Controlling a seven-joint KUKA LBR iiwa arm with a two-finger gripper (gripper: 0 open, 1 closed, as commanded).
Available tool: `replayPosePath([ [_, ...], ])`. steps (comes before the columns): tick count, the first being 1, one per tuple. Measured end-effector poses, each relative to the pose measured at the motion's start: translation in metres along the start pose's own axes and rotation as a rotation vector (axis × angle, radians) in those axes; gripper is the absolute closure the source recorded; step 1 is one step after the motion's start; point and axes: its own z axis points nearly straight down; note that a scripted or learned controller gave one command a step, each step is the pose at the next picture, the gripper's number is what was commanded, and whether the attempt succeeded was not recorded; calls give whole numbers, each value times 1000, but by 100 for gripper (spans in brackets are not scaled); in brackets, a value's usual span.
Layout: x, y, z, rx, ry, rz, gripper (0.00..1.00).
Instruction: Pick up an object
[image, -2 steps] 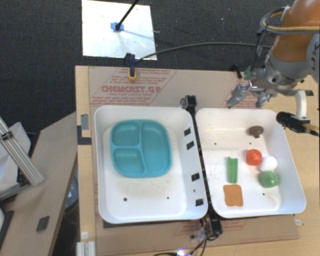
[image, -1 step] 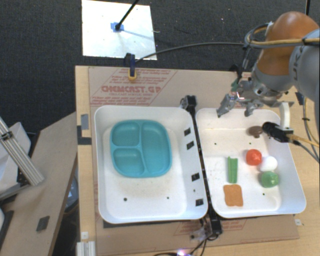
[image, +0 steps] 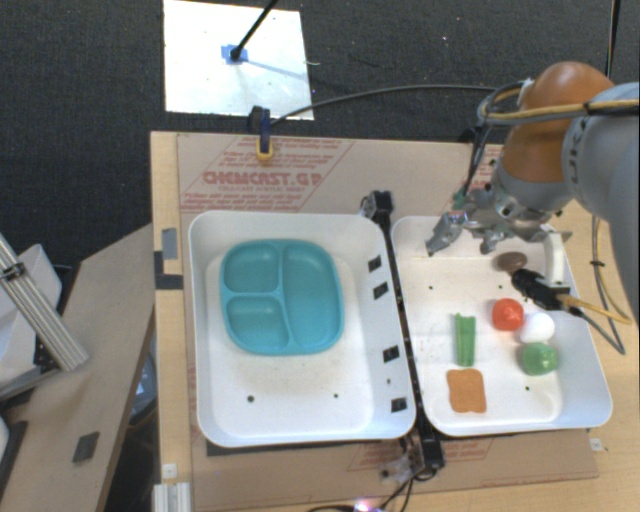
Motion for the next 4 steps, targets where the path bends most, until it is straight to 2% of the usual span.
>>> replayPosePath([
  [1,-2,-9,48,0,0,0,0],
  [2,-2,-7,34,-8,-1,-1,100],
  [4,-9,-21,-66,-9,-1,1,100],
])
